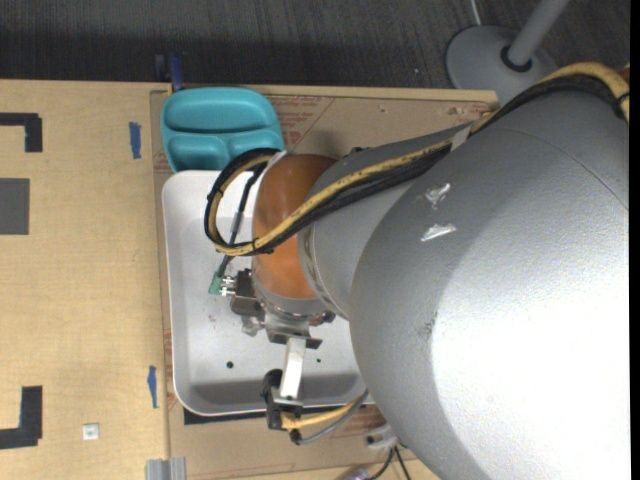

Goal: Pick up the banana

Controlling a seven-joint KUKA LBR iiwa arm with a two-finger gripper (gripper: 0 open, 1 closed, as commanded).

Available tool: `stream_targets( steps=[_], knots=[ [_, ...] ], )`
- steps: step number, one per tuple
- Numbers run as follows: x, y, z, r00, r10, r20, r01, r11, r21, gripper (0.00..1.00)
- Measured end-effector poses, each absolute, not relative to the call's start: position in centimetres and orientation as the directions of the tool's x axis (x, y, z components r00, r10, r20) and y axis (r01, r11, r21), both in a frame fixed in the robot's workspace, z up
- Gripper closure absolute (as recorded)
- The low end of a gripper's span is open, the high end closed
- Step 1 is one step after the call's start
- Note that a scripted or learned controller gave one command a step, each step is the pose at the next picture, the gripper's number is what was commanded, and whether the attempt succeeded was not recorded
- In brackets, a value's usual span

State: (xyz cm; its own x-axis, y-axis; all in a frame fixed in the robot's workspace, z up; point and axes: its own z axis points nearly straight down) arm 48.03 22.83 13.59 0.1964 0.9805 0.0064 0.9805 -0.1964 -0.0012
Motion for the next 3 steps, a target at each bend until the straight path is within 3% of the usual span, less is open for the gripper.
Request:
stream_targets(
  steps=[2, 3],
  knots=[
    [48.02, 22.91, 15.48, 0.195, 0.981, 0.005, 0.981, -0.195, -0.003, 1.0],
    [48.0, 22.91, 15.46, 0.195, 0.981, 0.005, 0.981, -0.195, -0.004, 0.0]
  ],
)
